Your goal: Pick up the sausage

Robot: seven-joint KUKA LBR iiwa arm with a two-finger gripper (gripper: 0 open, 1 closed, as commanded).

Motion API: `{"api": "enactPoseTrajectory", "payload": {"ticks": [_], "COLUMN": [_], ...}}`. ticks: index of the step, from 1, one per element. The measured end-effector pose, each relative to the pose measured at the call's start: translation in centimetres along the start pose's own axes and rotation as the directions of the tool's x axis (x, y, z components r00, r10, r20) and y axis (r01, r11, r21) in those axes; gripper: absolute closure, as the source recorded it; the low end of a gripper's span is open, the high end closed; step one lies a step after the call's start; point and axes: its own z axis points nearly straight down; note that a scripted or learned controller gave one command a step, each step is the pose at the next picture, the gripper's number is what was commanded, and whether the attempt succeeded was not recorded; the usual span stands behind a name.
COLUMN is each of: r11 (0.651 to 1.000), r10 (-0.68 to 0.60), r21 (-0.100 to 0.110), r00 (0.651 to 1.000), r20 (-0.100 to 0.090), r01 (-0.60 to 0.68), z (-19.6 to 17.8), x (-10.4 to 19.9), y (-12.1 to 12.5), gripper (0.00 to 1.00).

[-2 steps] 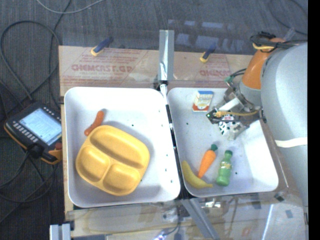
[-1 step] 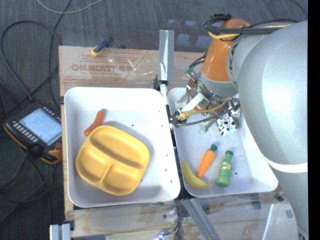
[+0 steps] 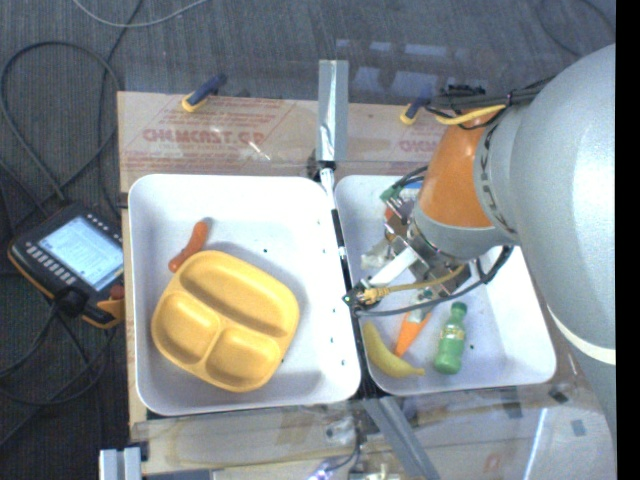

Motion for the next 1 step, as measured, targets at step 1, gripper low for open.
{"api": "enactPoseTrajectory", "payload": {"ticks": [1], "r11": [0.931], "r10": [0.366], "r21": [-0.005], "r00": [0.931], "r20": [0.000], "r01": [-0.366], "z": [-0.11], "x": [2.94], "y": [8.13], "gripper": [0.00]}}
